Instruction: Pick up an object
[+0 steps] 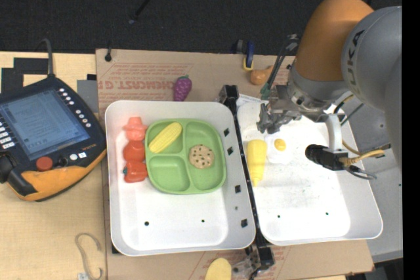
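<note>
Grey arm (pixel 367 49) entering from three o'clock, orange band at twelve o'clock of the wrist, gripper (pixel 266 124) pointing down toward seven o'clock, hanging low, cables trailing at four o'clock

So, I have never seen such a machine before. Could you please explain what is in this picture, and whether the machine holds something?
One camera looks down at a slant on a bench. The big grey and orange thing on the right is a robot arm. Its claw hangs over the right white bin, above a yellow toy and a small fried egg toy. Nothing is visibly between its fingers. The left white bin holds a green divided plate with a corn cob and a cookie, and a red toy beside the plate. On the far left lies the control tablet.
</note>
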